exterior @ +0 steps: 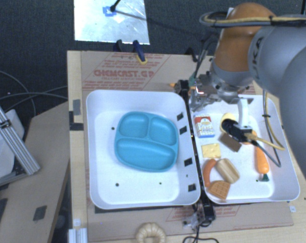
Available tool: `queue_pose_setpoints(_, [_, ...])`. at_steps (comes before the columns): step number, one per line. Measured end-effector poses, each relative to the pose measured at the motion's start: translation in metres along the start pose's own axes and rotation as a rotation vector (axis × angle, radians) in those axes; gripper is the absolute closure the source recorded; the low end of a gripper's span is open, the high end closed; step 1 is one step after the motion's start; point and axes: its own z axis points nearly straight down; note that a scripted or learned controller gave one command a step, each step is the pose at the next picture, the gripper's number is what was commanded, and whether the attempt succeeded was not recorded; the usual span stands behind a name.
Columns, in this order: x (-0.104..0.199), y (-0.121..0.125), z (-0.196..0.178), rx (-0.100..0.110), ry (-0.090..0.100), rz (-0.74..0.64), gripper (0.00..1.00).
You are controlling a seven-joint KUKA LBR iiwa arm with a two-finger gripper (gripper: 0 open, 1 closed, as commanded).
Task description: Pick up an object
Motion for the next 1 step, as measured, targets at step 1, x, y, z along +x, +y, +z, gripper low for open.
queue_pose_setpoints(1, [-0.0007, -0.0055, 0.004, 0.002, -0.001, 0.003, 1.0])
